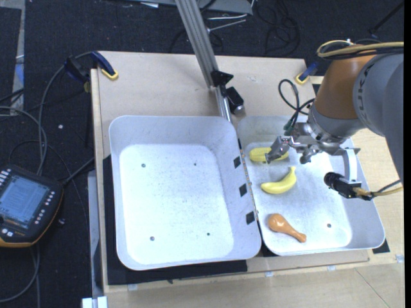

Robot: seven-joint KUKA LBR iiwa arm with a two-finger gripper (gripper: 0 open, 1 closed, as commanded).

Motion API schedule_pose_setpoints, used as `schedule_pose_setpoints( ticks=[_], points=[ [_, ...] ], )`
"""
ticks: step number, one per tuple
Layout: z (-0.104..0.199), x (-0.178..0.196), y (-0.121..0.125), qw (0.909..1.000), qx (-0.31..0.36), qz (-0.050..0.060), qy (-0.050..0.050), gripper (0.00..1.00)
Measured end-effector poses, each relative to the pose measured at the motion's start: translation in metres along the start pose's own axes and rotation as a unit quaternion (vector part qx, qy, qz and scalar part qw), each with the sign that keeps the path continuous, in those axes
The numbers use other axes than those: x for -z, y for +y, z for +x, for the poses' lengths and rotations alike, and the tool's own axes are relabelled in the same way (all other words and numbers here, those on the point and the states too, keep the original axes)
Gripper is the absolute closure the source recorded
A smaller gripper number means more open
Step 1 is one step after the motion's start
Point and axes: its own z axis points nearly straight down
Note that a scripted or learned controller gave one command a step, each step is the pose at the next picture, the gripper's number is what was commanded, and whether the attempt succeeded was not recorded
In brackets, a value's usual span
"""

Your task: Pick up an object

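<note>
Two bananas sit in the right bin (369,226), plus one orange drumstick-shaped toy (286,228) near its front. One banana (280,183) lies mid-bin; the other banana (258,154) lies at the back-left, right against the gripper (280,151), whose grip on it I cannot tell from up here.

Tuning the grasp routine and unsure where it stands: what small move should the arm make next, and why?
Probably a short straight descent onto the upper banana, then close. The gripper sits right at that banana's right end in the right bin, apparently not yet holding it. The other banana and the orange drumstick-shaped toy lie farther off, so re-aiming seems needless.
</note>
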Motion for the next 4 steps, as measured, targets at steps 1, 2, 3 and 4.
schedule_pose_setpoints(
  ticks=[1, 2, 3, 4],
  points=[
    [0.0, -0.039, -0.001, 1.0, 0.0, 0.0, 0.0, 0.0],
    [0.0, -0.027, 0.0, 1.0, 0.0, -0.002, 0.0, 1.0],
    [-0.002, 0.026, 0.011, 1.0, 0.0, -0.004, -0.001, 1.0],
    [-0.001, 0.069, 0.016, 1.0, 0.0, -0.004, -0.001, 1.0]
  ],
)
